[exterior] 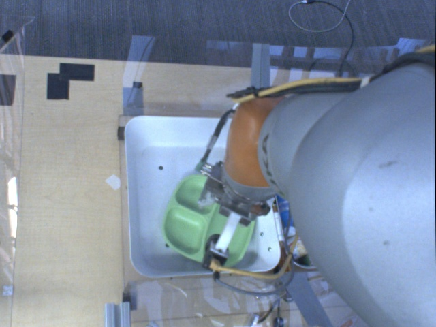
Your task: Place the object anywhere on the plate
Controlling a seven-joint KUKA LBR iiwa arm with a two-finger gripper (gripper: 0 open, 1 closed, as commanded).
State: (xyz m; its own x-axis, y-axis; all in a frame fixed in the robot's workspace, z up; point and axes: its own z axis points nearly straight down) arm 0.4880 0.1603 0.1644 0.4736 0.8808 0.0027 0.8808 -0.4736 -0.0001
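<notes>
**A:** Report the surface, nearest part first.

**B:** A pale wooden bench point(61, 216) runs across the near side. One white bin point(146, 182) sits on it, shallow, with rounded corners. Grey brackets point(117, 313) stand at the bin's near left corner.

**A:** Contents of the bin?

**B:** One green plate point(182, 229), lying flat in the near half of the bin, close to the near wall. Two of its compartments are exposed on the left side. The rest lies under the robot.

**A:** State of the gripper?

**B:** The gripper point(228, 208) sits directly over the right part of the plate, low and close to it. Whether it is open or closed cannot be told, and contact with the plate cannot be confirmed. No object is seen in its grasp.

**A:** Location of the object to be placed?

**B:** It cannot be identified. One small blue item point(284, 214) shows past the bin's right wall, tight against the arm; what it is remains unclear.

**A:** The arm?

**B:** One grey arm point(354, 203) comes in from the right and covers the right side of the bench. Its orange band point(245, 148) sits just above the wrist.

**A:** Farther back?

**B:** Two black patches point(68, 79) mark the bench's far left. Beyond the bench is dark blue-grey carpet point(170, 9), with one thin looped cable point(320, 16) lying on it.
</notes>
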